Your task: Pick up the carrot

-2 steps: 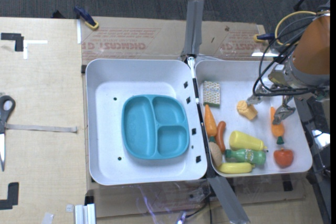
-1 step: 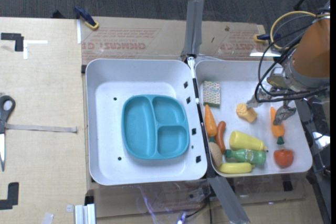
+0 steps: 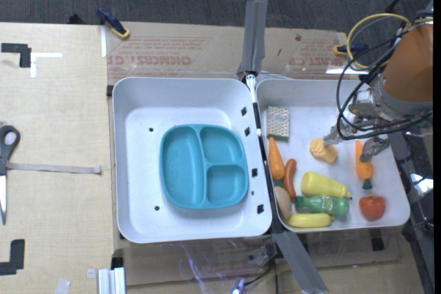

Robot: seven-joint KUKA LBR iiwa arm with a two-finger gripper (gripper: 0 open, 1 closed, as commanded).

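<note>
A small orange carrot (image 3: 362, 163) with a green stem end lies near the right side of the right bin (image 3: 303, 94). A longer orange carrot-like piece (image 3: 275, 158) lies against that bin's left wall. My gripper (image 3: 354, 141) hangs over the right bin, open. One finger (image 3: 332, 135) is just above a pale yellow food piece (image 3: 324, 151). The other finger (image 3: 375, 147) is right at the top end of the small carrot. Nothing sits between the fingers.
The right bin also holds a speckled square block (image 3: 278, 122), a red-orange sausage (image 3: 290, 175), a yellow bottle (image 3: 322, 184), a green bottle (image 3: 322, 204), a banana (image 3: 309, 220) and a tomato (image 3: 372, 206). A blue divided plate (image 3: 204, 166) lies in the left bin (image 3: 131, 148).
</note>
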